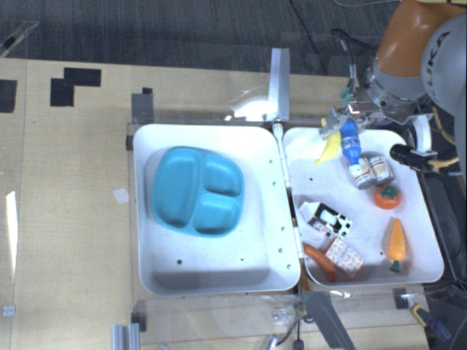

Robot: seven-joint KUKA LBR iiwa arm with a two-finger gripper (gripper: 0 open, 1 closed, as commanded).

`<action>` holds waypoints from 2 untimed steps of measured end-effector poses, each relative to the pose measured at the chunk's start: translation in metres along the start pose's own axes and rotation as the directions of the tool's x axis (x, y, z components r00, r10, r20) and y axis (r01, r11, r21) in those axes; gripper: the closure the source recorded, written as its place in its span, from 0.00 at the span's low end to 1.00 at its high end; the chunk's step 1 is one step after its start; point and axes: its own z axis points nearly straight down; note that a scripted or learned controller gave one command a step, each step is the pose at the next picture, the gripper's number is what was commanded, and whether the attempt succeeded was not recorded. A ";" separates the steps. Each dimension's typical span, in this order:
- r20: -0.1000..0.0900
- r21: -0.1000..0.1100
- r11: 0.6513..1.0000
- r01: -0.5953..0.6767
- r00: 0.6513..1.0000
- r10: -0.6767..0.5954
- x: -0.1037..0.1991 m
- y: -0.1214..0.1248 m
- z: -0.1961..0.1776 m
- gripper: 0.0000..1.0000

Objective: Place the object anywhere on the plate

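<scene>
Plate (195, 189): smooth blue plastic (three compartments), rounded; bottle (351, 143) perhaps gripped.

We see pale wood-grain bench (66, 217) carrying two shallow white plastic bins side by side: left bin (219, 272), right bin (423, 257); black tape marks (73, 84) at far left.

A robot arm (430, 42) with a rounded orange band above a grey wrist housing marked with part of dark lettering. Black cables loop around the wrist, and a small red light glows near the metallic gripper (349, 108) mount.
</scene>
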 end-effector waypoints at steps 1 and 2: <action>-0.003 0.003 0.996 -0.085 0.996 0.085 0.087 0.013 0.025 1.00; -0.001 -0.002 0.980 0.198 0.980 -0.198 0.056 0.004 -0.012 1.00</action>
